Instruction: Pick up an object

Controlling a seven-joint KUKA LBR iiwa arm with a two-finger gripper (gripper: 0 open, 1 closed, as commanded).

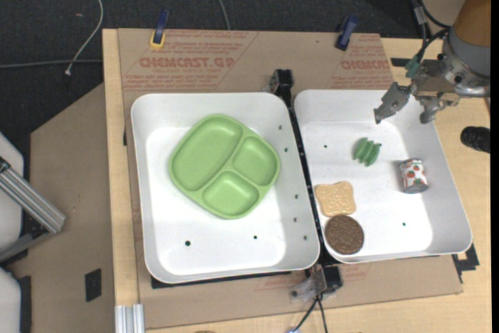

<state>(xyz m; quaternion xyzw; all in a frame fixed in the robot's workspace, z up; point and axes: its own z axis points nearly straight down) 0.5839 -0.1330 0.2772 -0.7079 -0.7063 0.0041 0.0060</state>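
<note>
The step in hand looks like the approach, and doing it well means picking one target and coming straight down over it with the fingers either side, well off the bin wall. Nearest the camera in the right bin (437, 242) lies a brown round cookie-like disc (344, 234), touching the front rim, with a tan toast-like slice (336, 198) just behind it; both lie flat and close to the wall, so they seem awkward choices. Farther back sit a small can (413, 175) near the right wall and a green bean-pod toy (366, 151) in open floor, probably the easiest pick. Farthest back, the gripper (407, 107) hangs over the bin's rear right corner, fingers spread and empty; the pod lies near it, forward and to its left in the view. The left bin (156, 246) holds a green divided plate (224, 165).
</note>
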